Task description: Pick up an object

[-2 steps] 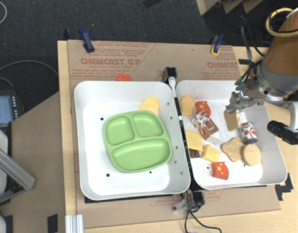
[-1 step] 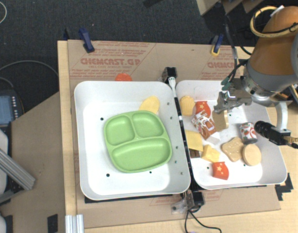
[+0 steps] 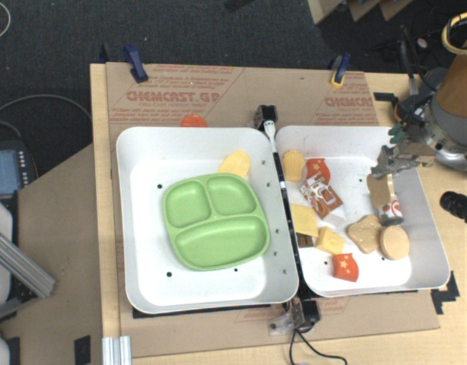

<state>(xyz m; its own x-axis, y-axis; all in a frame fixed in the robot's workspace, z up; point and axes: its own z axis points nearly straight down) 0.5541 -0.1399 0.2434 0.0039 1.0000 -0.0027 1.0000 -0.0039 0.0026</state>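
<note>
My gripper (image 3: 391, 163) hangs over the right part of the right bin (image 3: 427, 226). Directly below it sits a tan piece (image 3: 380, 192) with a red-and-white item (image 3: 392, 210) beside it; whether the tan piece is held is unclear. Nearby lie a round tan biscuit (image 3: 394, 242), a tan bread-like shape (image 3: 363, 233), a red piece (image 3: 344, 266), yellow blocks (image 3: 303, 220), a brown wrapper (image 3: 322, 197) and a pale yellow lump (image 3: 293, 166). The left bin (image 3: 135, 204) holds a green divided plate (image 3: 214, 220) and a yellow piece (image 3: 235, 163).
Both bins rest on a cardboard sheet (image 3: 180, 93) held by blue clamps (image 3: 135, 63). A small orange item (image 3: 192, 121) lies on the cardboard behind the left bin. The arm's body (image 3: 450, 120) stands at the right edge.
</note>
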